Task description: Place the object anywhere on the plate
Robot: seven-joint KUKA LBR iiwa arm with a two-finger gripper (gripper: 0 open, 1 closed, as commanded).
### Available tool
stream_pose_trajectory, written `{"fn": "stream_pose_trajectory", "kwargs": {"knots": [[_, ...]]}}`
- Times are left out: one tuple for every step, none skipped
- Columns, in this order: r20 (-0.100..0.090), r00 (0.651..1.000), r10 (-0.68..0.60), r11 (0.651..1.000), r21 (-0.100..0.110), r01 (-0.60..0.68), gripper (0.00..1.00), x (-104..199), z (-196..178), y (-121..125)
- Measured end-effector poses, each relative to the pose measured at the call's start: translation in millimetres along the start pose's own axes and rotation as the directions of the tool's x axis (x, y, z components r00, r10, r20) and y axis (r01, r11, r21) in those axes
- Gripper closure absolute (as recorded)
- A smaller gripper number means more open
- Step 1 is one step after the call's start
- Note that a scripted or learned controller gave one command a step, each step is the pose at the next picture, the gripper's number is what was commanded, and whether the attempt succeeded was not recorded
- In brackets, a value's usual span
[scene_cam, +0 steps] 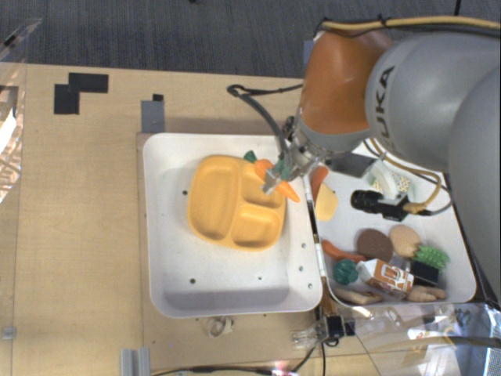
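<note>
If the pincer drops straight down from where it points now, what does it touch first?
Probably the carrot at the plate's right edge, directly under the pincer; depth is unclear from this slanted view.

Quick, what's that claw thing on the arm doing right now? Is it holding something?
End effector: closed on the toy carrot, held at the right edge of the yellow plate in the left bin.

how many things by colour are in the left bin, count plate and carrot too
yellow: 1, the plate
orange with a green top: 1, the carrot, at the plate's right rim under the gripper
total: 2 in the left bin
</note>
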State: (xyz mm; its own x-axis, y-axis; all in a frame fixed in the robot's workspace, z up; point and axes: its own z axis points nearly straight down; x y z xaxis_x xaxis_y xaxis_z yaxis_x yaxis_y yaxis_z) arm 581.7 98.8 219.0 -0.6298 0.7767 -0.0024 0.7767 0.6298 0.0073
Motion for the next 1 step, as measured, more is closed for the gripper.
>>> {"fn": "stream_pose_trajectory", "kwargs": {"knots": [[0.002, 1.000, 0.003, 1.000, 0.000, -0.003, 0.00, -1.9, -0.3, -1.0]]}}
